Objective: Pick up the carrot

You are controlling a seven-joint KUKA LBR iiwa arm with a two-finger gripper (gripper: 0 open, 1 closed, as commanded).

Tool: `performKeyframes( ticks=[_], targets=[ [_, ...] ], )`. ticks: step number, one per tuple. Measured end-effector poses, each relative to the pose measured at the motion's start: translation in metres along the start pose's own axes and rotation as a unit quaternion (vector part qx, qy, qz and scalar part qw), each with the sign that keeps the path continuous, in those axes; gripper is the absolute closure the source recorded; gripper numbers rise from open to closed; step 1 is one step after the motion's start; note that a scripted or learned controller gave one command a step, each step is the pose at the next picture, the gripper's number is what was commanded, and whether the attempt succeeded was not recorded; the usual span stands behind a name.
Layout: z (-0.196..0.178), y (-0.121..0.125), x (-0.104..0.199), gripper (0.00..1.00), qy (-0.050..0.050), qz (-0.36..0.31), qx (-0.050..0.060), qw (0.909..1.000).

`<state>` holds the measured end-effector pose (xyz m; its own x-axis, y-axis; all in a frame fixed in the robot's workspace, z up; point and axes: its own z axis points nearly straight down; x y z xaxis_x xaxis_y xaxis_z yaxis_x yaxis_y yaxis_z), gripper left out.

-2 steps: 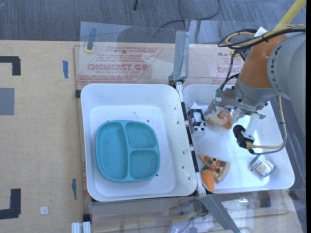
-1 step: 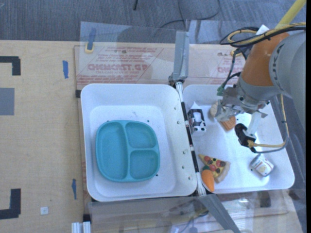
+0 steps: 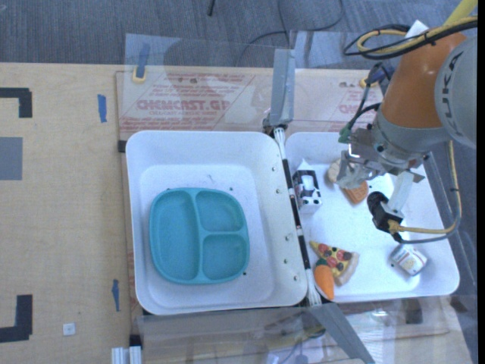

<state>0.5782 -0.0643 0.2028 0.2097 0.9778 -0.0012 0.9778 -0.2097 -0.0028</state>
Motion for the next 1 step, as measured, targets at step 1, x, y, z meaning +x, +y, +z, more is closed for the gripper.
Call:
performKeyframes(
  ticks=[1],
  targets=[
    [-0.003, -0.0797, -0.0069, 1.0, 0.0, -0.031, 0.002, 0.9995]
  ],
)
